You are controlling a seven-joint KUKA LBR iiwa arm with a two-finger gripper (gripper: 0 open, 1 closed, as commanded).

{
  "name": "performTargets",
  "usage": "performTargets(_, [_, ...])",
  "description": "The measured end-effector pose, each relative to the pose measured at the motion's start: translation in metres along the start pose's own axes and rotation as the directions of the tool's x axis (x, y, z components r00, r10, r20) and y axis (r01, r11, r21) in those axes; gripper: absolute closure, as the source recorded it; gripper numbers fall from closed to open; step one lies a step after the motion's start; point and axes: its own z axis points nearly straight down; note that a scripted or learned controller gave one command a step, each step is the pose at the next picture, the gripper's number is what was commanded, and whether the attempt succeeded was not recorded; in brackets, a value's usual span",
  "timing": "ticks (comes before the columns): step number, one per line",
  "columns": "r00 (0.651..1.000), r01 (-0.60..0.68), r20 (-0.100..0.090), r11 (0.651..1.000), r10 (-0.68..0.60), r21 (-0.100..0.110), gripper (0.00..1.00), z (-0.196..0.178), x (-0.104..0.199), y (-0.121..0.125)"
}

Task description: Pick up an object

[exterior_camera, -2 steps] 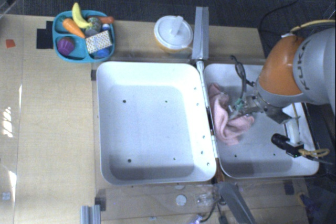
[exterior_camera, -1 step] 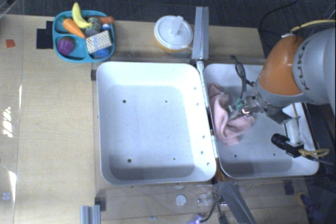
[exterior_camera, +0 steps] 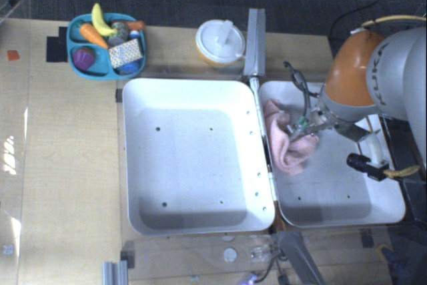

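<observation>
A crumpled pink cloth [exterior_camera: 288, 147] lies in the right bin [exterior_camera: 347, 203], against its left wall. My gripper [exterior_camera: 305, 125] is low over the cloth's upper right part and touches or overlaps its folds there. The cloth bunches up toward the gripper. The grey arm with its orange band [exterior_camera: 353, 70] reaches in from the right above the bin.
The left bin [exterior_camera: 193, 210] sits beside the right one, with a shared rim between them. Behind the bins stand a white lidded cup [exterior_camera: 220, 42] and a blue tray of toy food [exterior_camera: 105, 45]. A black cable connector [exterior_camera: 363, 165] hangs over the right bin.
</observation>
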Motion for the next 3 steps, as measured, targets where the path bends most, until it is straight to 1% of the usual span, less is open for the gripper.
performTargets(3, [1.000, 0.000, 0.000, 1.000, 0.000, 0.000, 0.00, 0.0000, 0.0000, 0.0000])
